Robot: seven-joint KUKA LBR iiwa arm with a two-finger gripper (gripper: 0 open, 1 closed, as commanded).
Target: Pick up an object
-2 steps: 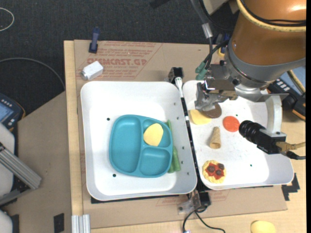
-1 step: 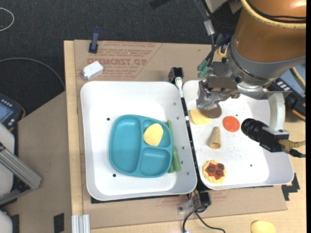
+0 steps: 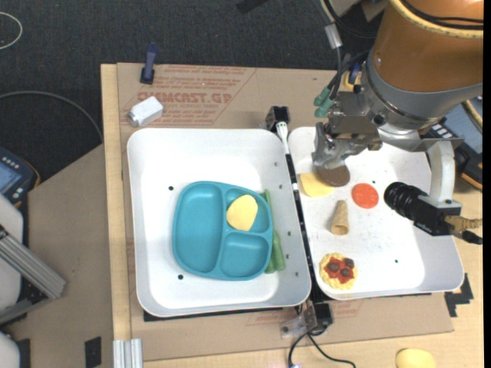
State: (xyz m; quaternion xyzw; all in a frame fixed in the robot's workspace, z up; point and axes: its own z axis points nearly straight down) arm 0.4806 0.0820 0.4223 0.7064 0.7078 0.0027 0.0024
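My gripper [image 3: 331, 162] reaches down into the far left part of the right bin [image 3: 399, 278]. Its tip stands right over a brown round piece [image 3: 336, 178], which is partly hidden by it. A pale yellow flat piece [image 3: 311, 185] lies against the brown one on its left. Nearby in the same bin are an orange disc [image 3: 366, 196], a tan cone [image 3: 340, 217] and a small toy pizza [image 3: 338, 270]. I cannot see whether anything is gripped.
The left bin [image 3: 153, 205] bears a blue divided plate [image 3: 199, 228] with a yellow lemon-like toy [image 3: 242, 212] on it and a green strip [image 3: 274, 248] along its right side. A black cylinder [image 3: 414, 205] on the arm hangs over the right bin. A white block [image 3: 146, 112] lies on the cardboard behind.
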